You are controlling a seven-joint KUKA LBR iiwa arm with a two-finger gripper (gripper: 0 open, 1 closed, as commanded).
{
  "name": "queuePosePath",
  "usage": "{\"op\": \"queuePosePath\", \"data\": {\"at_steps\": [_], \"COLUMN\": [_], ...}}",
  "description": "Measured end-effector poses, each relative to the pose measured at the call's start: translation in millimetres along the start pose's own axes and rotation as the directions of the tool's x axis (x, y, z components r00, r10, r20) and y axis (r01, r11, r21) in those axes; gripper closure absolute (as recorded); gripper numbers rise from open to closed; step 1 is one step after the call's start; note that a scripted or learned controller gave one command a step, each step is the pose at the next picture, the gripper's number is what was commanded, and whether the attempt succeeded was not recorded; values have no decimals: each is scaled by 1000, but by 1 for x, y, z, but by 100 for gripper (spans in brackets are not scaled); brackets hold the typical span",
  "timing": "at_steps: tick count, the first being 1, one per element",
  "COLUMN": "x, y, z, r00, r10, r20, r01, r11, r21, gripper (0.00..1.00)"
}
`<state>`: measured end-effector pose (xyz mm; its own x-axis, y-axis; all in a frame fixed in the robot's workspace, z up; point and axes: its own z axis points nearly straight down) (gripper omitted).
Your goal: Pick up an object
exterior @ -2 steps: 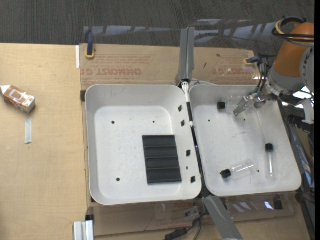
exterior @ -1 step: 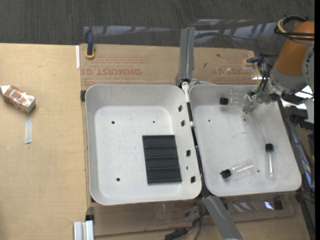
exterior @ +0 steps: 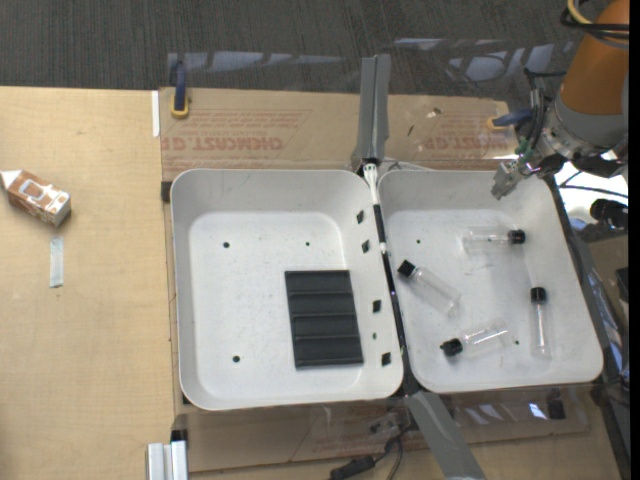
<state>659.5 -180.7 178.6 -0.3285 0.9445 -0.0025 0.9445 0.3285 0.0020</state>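
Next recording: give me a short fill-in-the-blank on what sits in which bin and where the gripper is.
1. The black ribbed block lies in the ____ bin.
2. The right bin holds ____ clear tubes with black caps.
3. The gripper is over the right bin's far ____ corner.
4. The small carton lies on the bench, ____ of both bins.

Missing words: left; four; right; left

Four clear vials (exterior: 432,284) in right bin (exterior: 570,268) (black block (exterior: 323,318) left), pincer (exterior: 508,176) above.
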Motion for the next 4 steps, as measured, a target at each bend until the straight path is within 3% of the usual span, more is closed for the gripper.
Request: {"op": "queuePosePath", "data": {"at_steps": [1, 2, 3, 4], "x": [42, 125, 179, 214], "y": [14, 43, 58, 74], "z": [-44, -62, -60, -52], "r00": [999, 1000, 980, 955], "r10": [41, 31, -201, -297], "r20": [0, -1, -2, -3], "r01": [-41, -31, 201, 297], "r11": [999, 1000, 980, 955], "r21": [1, 2, 2, 2], "gripper": [100, 100, 100, 100]}}
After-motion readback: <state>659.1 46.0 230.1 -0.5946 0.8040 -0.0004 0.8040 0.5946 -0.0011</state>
